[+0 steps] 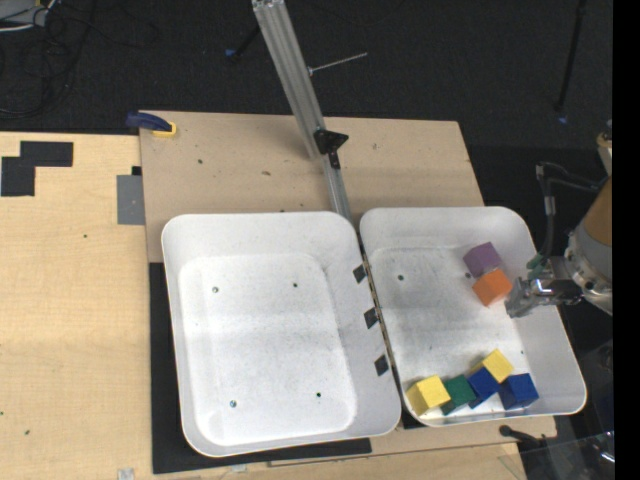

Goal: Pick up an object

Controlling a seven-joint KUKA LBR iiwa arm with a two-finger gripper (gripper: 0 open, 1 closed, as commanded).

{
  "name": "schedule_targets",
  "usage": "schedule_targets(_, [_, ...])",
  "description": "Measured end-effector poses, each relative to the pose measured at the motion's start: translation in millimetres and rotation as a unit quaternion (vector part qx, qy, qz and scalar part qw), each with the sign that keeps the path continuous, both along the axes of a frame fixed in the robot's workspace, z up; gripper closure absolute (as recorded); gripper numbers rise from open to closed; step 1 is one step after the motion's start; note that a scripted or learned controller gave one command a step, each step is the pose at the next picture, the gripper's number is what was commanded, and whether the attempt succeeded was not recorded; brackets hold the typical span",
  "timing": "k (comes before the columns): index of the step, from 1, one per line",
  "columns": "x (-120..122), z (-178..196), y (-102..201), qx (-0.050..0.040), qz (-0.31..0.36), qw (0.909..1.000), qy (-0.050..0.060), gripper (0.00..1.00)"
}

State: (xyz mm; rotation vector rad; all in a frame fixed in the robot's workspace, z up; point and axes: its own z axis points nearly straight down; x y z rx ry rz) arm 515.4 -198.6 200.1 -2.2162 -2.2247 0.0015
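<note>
While the hand (519,301) hovers, an orange block (491,287) sits just beside it.

Even overhead light, bright white bins (270,230) mildly glaring, dark dim background, soft grainy focus

A pale wooden desk (300,163) stands against a dark, almost black floor (450,48), where loose cables (30,8) trail in the far left corner. A slanted silver aluminium rail (290,68) rises from the desk's middle, gripped by a black clamp (328,141). A small blue-and-yellow clip (152,123) sits at the desk's far left corner. Black and grey rectangular patches (128,198) mark a lighter wooden panel (70,308) on the left.
</note>
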Motion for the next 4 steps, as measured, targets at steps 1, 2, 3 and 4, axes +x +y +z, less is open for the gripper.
schedule_targets(1, [3.4,10.9,44.6,0.0012,0.000,1.0000,0.000,1.00])
schedule_targets(2, [11.0,23.6,99.7,0.0011,0.001,1.0000,-0.001,1.00])
schedule_targets(3, [10.2,15.0,153.3,0.0011,0.000,1.0000,0.001,1.00])
schedule_targets(4, [8.4,26.8,205.0,0.0004,0.000,1.0000,0.000,1.00])
